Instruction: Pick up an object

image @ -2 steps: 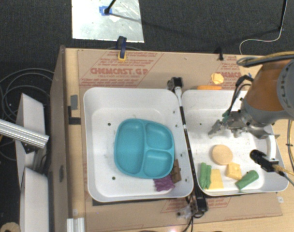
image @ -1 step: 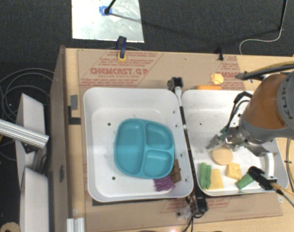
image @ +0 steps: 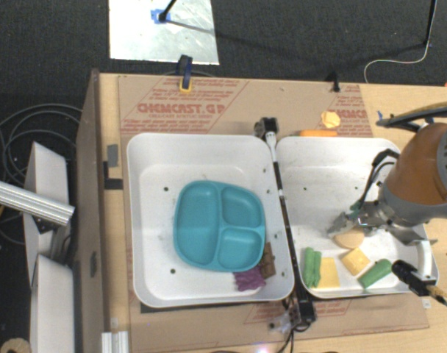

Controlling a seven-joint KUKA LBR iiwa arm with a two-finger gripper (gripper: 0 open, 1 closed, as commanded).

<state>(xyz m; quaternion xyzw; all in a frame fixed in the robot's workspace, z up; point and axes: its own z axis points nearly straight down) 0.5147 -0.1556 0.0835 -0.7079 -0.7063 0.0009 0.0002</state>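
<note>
My gripper (image: 348, 225) reaches into the right bin (image: 319, 160) from the right, low over a tan round piece (image: 348, 239) that lies just beneath its tip. Close by on the bin floor lie a yellow block (image: 355, 260), a green cylinder (image: 375, 272), a yellow flat piece (image: 329, 273) and a green strip (image: 311, 266). The arm's grey body and orange band cover the bin's right side.
The left bin (image: 157, 160) holds a teal divided plate (image: 219, 225), with a purple piece (image: 247, 279) and a brown piece (image: 268, 262) at its lower right. An orange item (image: 318, 132) lies behind the right bin. Cables run along the divider between the bins.
</note>
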